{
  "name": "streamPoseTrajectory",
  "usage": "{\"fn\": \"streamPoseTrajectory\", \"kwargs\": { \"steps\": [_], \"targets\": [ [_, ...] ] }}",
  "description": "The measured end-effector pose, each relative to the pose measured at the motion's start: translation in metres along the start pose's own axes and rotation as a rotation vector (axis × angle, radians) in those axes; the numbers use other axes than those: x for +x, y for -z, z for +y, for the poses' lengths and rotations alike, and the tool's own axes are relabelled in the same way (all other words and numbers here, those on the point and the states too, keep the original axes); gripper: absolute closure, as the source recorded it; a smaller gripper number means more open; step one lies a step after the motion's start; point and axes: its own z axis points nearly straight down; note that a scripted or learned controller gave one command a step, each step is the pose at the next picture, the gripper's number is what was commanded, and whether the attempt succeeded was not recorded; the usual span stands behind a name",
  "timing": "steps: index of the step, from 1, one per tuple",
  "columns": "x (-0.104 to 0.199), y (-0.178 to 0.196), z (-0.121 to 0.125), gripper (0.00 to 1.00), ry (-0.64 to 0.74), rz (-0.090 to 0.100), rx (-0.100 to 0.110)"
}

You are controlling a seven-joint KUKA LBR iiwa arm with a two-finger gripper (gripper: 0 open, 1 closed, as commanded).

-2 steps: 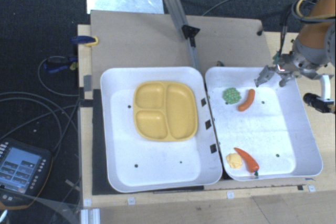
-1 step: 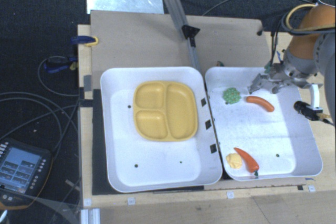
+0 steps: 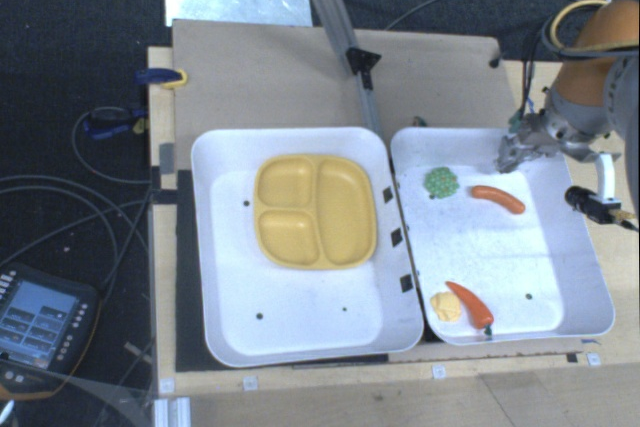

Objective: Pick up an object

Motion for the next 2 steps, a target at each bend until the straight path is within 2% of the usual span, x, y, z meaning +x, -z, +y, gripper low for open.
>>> {"fn": "streamPoseTrajectory", "kwargs": {
  "steps": [2],
  "targets": [
    [-0.002, 0.122, -0.006, 1.0, -0.009, 0.002, -0.002]
  ]
}}
